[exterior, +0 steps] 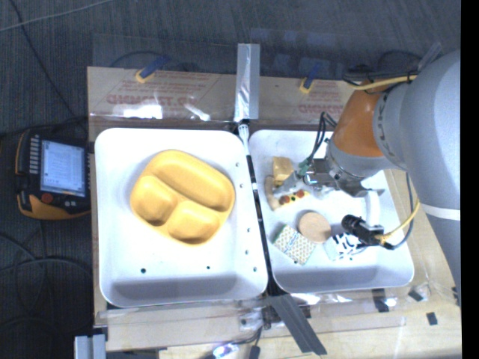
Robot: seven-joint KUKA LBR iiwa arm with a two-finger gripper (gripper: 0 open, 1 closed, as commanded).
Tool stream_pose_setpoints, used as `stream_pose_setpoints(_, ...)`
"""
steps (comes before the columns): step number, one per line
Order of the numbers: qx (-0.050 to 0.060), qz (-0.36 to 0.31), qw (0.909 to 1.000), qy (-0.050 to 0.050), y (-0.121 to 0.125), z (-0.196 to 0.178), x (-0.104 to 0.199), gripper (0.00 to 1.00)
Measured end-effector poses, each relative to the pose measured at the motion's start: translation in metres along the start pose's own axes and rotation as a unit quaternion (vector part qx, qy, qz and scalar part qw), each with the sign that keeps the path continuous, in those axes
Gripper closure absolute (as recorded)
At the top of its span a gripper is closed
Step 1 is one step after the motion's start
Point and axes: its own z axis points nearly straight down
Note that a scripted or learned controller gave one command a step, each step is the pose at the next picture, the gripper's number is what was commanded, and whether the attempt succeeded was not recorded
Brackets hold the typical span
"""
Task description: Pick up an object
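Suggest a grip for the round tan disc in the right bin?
Judging by its pose, come straight down on the round tan disc and pinch across its rim. It lies flat; the checkered packet touches its lower-left edge, so put the fingers on the upper-left and lower-right sides, which look freer.

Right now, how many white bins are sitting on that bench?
2. The left bin holds a big yellow lumpy object. The right bin sits beside it, with several small items and the arm reaching in over it.

Grey arm [438, 137]; orange band [358, 129] above wrist; black and yellow cables
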Motion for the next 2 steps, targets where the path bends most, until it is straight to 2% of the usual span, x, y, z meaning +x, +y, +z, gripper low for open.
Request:
stream_pose_setpoints(1, 0.001, 0.124, 0.9922, -0.001, 0.012, 0.002, 0.006, 0.0)
stream_pose_setpoints(2, -0.002, 0.123, 0.9924, -0.002, 0.014, -0.011, 0.007, 1.0)
